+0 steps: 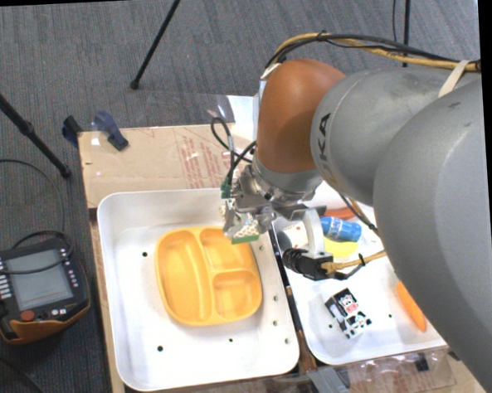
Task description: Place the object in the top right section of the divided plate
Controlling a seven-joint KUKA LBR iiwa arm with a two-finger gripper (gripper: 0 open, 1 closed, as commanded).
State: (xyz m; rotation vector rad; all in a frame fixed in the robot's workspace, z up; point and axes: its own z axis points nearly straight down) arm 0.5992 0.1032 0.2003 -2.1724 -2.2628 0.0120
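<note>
The gripper hung above the upper right section of the yellow divided plate in the left bin, a small green-and-white object seemingly between its fingers. The placing step appeared to be in hand; next, lowering and release.

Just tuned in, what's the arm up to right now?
The grey KUKA arm has reached in over the left bin, with its gripper above the top right corner of the yellow divided plate. A small green-and-white object shows at the gripper tip. The plate's sections look bare. In the right bin lie a blue item, an orange piece and a black-and-white toy.
</note>
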